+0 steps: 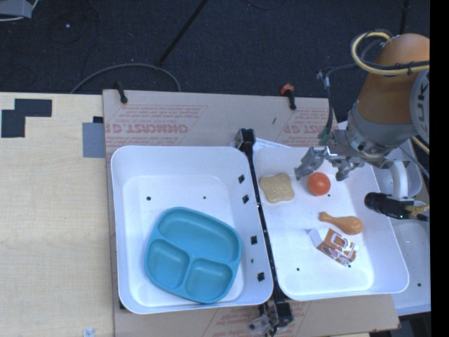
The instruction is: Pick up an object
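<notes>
My gripper [327, 166] hovers over the far side of the right bin [382, 272], its two fingers spread apart with nothing between them. Just below it lies a small red-orange ball [319, 183]. A tan slice of bread [276, 187] sits to the left of the ball. Nearer the front are an orange-brown chicken drumstick [343, 222] and a crumpled brown and white packet [336, 246].
The left bin [133, 188] holds a blue divided plate [192, 253]. A black divider [256, 209] runs between the two bins. The arm's orange band [396, 76] and grey wrist rise at the right above the bin's far corner.
</notes>
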You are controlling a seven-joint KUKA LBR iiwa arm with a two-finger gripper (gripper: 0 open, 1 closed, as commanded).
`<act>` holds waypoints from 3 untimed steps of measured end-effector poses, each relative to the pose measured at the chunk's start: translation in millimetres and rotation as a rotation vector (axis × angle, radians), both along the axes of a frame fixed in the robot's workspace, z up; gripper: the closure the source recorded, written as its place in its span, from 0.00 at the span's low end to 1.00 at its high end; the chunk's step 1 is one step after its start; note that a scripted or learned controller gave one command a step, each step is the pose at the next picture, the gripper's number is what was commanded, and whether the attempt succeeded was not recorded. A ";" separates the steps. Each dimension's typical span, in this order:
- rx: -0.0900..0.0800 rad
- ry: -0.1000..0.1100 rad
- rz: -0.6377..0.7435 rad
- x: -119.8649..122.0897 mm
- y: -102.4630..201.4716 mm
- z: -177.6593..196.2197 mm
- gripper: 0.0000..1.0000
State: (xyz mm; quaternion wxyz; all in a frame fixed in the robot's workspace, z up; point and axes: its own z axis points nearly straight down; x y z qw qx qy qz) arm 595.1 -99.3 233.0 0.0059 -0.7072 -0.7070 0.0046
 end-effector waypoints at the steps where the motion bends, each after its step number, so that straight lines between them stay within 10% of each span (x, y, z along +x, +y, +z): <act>1: -0.001 -0.011 0.001 2.3 -0.2 6.8 0.00; 3: 0.000 -0.006 0.000 -8.3 4.4 -100.4 0.00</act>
